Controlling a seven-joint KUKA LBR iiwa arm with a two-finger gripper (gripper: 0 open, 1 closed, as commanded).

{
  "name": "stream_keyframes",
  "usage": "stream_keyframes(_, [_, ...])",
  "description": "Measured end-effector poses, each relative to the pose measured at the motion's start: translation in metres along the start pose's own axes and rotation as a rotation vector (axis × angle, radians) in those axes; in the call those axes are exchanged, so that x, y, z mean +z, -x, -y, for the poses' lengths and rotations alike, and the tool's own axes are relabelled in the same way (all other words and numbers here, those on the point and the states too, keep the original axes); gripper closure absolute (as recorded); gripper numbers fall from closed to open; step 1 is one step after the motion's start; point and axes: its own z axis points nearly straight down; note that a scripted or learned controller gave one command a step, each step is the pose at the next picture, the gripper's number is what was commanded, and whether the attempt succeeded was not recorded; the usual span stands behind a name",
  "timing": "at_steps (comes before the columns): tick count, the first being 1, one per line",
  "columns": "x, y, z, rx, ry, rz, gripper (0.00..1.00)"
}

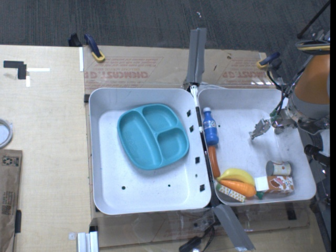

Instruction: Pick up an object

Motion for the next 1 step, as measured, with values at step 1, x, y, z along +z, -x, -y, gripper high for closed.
stream_keyframes(1, [-0.002, -0.0092, 0.1126, -0.255, 0.008, 0.007, 0.0])
